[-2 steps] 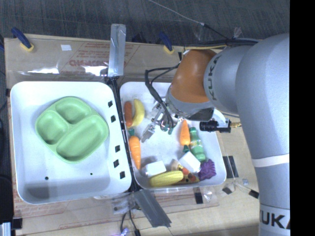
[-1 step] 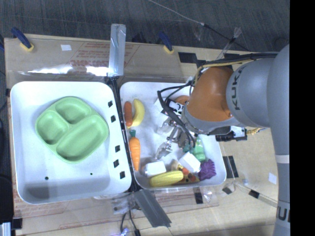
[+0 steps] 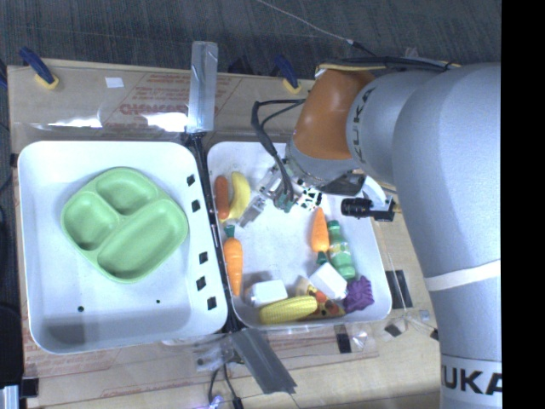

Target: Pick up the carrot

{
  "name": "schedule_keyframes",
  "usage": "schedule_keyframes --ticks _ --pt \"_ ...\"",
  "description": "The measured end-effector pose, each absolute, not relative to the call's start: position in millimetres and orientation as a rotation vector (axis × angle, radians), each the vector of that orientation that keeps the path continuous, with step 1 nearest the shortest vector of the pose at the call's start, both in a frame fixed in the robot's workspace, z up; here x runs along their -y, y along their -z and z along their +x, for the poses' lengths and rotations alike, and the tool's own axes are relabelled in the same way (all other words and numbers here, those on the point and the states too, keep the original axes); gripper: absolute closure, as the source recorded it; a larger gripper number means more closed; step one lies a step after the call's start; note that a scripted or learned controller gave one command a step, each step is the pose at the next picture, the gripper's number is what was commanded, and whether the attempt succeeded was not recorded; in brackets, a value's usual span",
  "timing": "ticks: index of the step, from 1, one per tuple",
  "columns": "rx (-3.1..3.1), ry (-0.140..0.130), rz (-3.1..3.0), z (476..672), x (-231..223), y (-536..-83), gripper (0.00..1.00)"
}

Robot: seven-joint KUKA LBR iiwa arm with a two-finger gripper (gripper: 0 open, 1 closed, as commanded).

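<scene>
A: Where is the carrot [image 3: 232, 264] in the camera view?

B: In the right bin [image 3: 375, 228], tight against its left wall, about halfway down. It lies bare on the white floor, below and a little left of the pincer [image 3: 271, 192], and apart from it.

A: And the pincer itself?

B: It hangs over the upper left part of the same bin, just right of a yellow banana [image 3: 240, 192] and an orange sausage-shaped toy [image 3: 222, 196]. Nothing sits between its fingers, but the metal parts blur together, so I cannot tell whether it is spread or clenched.

A: What about the worktop?

B: A pale brown board carries two white bins side by side. The left bin [image 3: 51, 254] holds a green divided plate [image 3: 124, 221]. The right one is crowded: a second carrot [image 3: 319, 231] near the middle, a green bottle-like toy [image 3: 341, 252] beside it, a purple bunch of grapes [image 3: 359, 293], a white block [image 3: 269, 292] and a corn cob [image 3: 288, 309] along the near wall. Blue clamps [image 3: 38, 66] grip the board's far edge, and dark carpet lies beyond.

A: Which way does the carrot lie?

B: Its long axis runs parallel to the bin's left wall. The thick end, with a small green stub, points to the far side; the narrow tip points to the near side.
</scene>
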State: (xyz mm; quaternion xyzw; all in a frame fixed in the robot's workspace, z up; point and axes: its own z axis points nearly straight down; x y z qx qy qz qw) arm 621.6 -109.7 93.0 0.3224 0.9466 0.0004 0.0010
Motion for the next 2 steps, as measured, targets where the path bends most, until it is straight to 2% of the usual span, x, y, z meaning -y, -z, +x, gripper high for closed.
schedule_keyframes --ticks 1,2 --pt "-2.959 0.003 1.051 561.0 210.2 -93.4 0.00" --pt "-2.968 -0.002 1.039 568.3 166.4 -91.5 0.00"
